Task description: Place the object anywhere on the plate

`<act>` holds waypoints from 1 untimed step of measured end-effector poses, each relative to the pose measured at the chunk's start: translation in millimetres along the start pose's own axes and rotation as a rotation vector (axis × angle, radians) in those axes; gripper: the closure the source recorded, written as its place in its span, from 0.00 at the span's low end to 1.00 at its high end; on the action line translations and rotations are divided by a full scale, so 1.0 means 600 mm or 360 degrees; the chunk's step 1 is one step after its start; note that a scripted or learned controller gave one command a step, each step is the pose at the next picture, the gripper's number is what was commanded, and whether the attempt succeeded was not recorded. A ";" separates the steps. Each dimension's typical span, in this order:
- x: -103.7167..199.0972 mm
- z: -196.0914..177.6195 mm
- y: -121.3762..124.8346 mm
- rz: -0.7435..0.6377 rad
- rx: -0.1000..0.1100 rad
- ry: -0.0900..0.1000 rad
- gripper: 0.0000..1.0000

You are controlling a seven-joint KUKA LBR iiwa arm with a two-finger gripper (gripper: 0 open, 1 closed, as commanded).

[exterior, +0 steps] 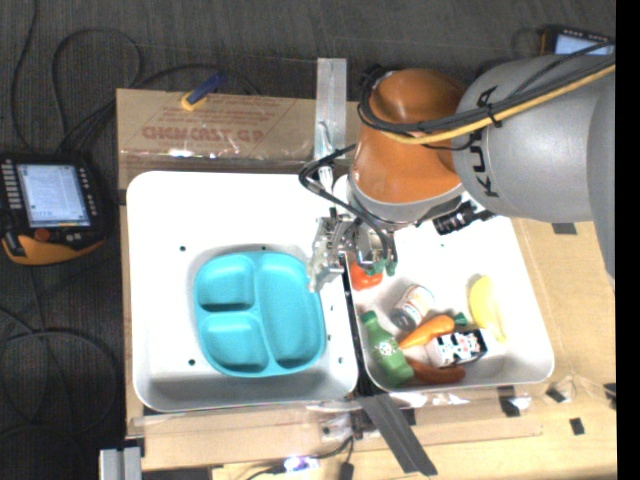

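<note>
On the counter (580,298) sit two white bins, and the jaws (362,260) look shut on a small red and orange toy (366,276) near the blue plate (258,311), so they should slide left before letting go.

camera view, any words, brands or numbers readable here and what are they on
"KU": black letters on the grey arm, the rest cut off by the arm's curve.
Red print on the cardboard sheet behind the left bin: too blurred and seemingly upside down to read.
Handheld pendant screen at left: lit, text too small to read.
Black-and-white carton in the right bin: markings too small to read.
</note>
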State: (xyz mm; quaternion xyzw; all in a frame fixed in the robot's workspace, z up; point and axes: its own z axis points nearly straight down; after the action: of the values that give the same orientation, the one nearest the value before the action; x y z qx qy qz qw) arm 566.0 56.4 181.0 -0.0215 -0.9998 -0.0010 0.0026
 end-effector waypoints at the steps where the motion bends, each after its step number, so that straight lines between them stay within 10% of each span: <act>1: 0.135 0.077 0.106 -0.0200 0.0002 0.0007 1.00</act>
State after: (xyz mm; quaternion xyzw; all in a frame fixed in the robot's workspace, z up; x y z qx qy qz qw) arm 487.7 123.5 135.5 0.0415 -0.9991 -0.0005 0.0047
